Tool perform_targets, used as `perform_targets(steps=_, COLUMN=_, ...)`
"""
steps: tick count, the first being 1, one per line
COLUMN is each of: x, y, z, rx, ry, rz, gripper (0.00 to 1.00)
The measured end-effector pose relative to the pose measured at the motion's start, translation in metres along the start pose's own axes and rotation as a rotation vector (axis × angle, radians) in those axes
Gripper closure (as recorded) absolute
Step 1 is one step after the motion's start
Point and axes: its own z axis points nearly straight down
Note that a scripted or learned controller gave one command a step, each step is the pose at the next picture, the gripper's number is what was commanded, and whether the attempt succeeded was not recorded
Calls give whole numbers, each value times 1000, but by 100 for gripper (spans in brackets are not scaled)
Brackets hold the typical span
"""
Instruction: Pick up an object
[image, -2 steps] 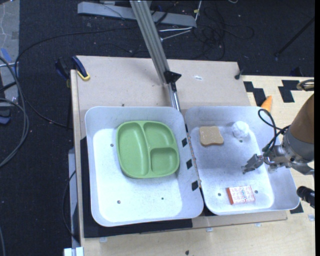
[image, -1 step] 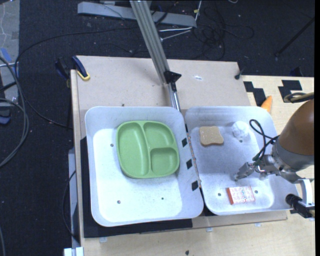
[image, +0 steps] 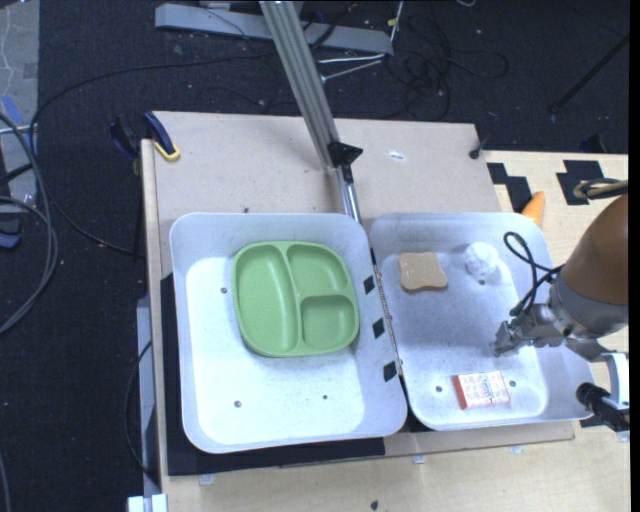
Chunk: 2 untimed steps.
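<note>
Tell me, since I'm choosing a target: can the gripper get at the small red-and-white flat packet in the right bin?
Probably yes: the small red-and-white flat packet lies flat and alone just below the gripper, nothing between them.

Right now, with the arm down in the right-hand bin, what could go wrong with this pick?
The gripper sits over bare floor of the right white bin, so it may close on nothing. The flat red-and-white packet lies low and may slip. The black cable near the wrist could snag.

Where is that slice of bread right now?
The slice of bread lies in the right bin, near its upper left corner, left of a small white lump and beside the divided green plate's bin.
</note>
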Motion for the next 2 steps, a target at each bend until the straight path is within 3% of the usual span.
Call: perform_targets(steps=2, x=3, y=-3, z=-85, rx=-3, ry=-1, rz=-4, gripper=100)
